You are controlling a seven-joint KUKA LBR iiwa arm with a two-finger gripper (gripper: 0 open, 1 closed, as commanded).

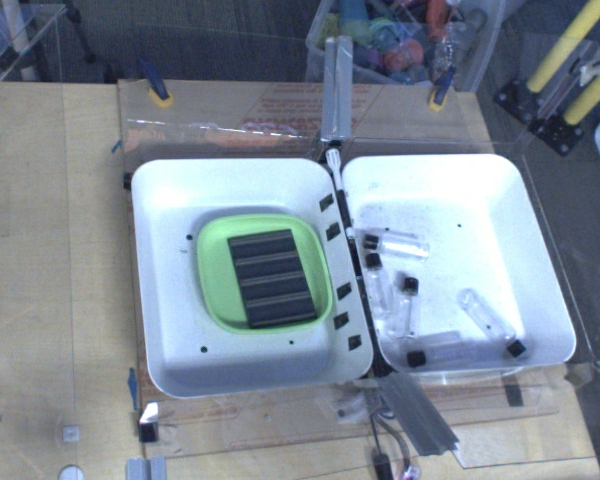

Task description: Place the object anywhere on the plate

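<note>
**Two bins, one ribbed block lying on the green plate**

Two shallow white bins sit side by side on the pale wooden bench point(50, 268), their inner rims touching along a seam that carries a row of small black clips point(333, 232). In the left bin point(160, 268) we see a green plate point(212, 268) with rounded corners. A black ribbed block point(271, 278) lies flat on the plate, slightly skewed and wholly inside its rim.

The right bin point(540, 258) holds several clear vials with black caps. One vial point(400, 241) lies near the seam, and another point(408, 303) lies below it. A third point(488, 320) is angled toward the bin's near right corner, and a fourth point(440, 350) lies along the near wall.

Behind the bins, blue clamps point(158, 90) pin a clear sheet to the bench. A clear tub of colourful items point(400, 18) stands beyond it.

We cannot tell the state of the gripper.
</note>
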